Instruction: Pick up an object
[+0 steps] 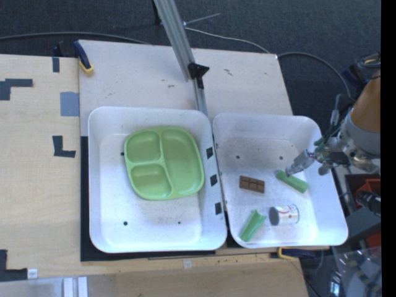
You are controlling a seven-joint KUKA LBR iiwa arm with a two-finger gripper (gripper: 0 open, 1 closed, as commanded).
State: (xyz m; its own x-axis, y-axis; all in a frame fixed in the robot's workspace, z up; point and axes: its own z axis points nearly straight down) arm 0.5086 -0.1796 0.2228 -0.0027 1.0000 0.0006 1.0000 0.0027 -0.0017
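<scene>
nearby, the hand (pixel 296 166), its opening unclear, touches a short green block (pixel 291 182).

The bench (pixel 179 79) spans the middle of the frame, its pale top scuffed and speckled with dark marks, beside a wooden surface (pixel 37 166) at the left carrying grey tape patches. Two shallow white bins sit side by side on it, the left bin (pixel 102 228) lower centre and the right bin (pixel 328 218) touching it at lower right. A yellow-and-blue clamp (pixel 83 57) grips the bench's upper-left corner.

Right bin (pixel 322 228): two green blocks (pixel 291 182) (pixel 252 226), brown bar (pixel 252 184), small white cup (pixel 284 215) on its side
</scene>
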